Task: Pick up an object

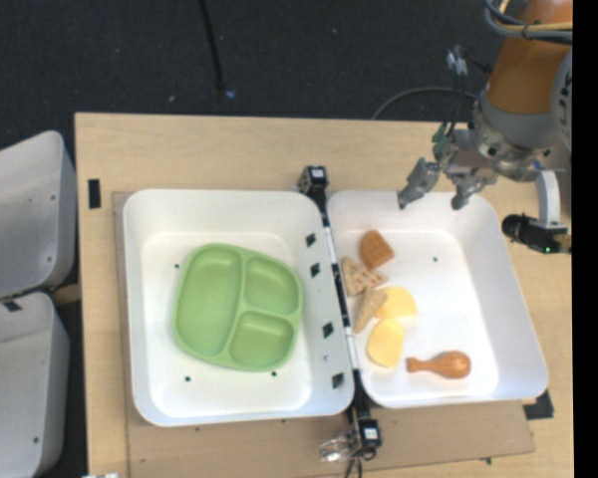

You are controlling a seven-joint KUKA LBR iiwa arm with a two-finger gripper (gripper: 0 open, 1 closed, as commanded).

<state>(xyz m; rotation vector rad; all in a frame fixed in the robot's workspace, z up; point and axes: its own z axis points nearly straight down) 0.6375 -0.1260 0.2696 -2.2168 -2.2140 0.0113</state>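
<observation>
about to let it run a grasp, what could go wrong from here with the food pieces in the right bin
The gripper, fingers spread, hangs over the right bin's far rim, away from the food, so a straight descent likely grabs nothing. The cracker pieces and yellow pieces touch near the divider, so a grasp may catch two or hit the wall. The drumstick may roll.
</observation>
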